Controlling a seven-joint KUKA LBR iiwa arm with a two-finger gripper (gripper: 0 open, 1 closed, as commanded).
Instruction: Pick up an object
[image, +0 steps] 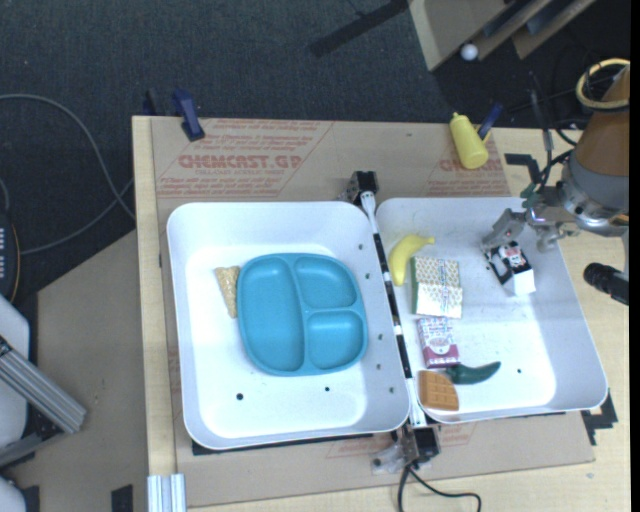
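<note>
The right bin (560, 340) holds a yellow banana (406, 254), a green patterned packet (438, 286), a maroon packet (438, 341), a dark green pepper (476, 373) and an orange-brown biscuit (438, 392), all along its left side. My gripper (510, 262) hangs low over the bin's upper right part, right of the banana and the green packet and apart from both. Its tip is black and white with a speck of red. I see nothing of the bin's objects in it.
The left bin (200, 240) carries a blue divided plate (300, 311) with a tan cracker (228, 288) at its left edge. A yellow object (467, 141) and a blue clamp (187, 115) sit on the bench behind the bins. The arm (600, 170) enters from the upper right.
</note>
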